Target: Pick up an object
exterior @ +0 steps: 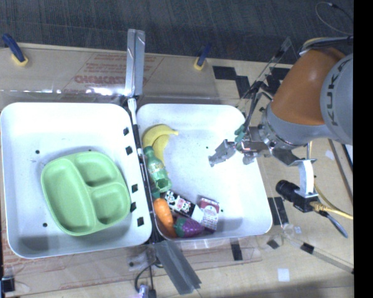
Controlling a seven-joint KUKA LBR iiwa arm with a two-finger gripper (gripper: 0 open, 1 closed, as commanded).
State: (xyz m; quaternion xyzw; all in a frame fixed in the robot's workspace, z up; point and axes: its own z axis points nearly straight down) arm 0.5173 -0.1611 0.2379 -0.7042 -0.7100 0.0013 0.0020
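I have the gripper (219, 156) hanging over the right bin (248, 194), toward that bin's right edge, with bare white floor beneath it. Its fingers look slightly parted, and I see nothing between them, so I judge the pick is not yet made.

Every candidate object sits along the right bin's left wall and lower-left corner, well apart from the gripper. A banana (158, 136) lies near the upper part of that wall. Just below it a green bottle (156, 171) lies against the wall. Toward the lower-left corner I make out an orange carrot-like piece (163, 215), a black-and-white patterned item (177, 203), a small red and white carton (207, 212) and a purple and green piece (188, 228), all packed close together and some touching.

The left bin (18, 129) carries a green divided plate (86, 192), lying flat near its centre.

As I read it, almost the whole task is left: I need to carry the gripper across to the left side of the right bin, descend on one object, close, and lift. The banana looks the least crowded target; the cluster in the corner could foul a grasp.
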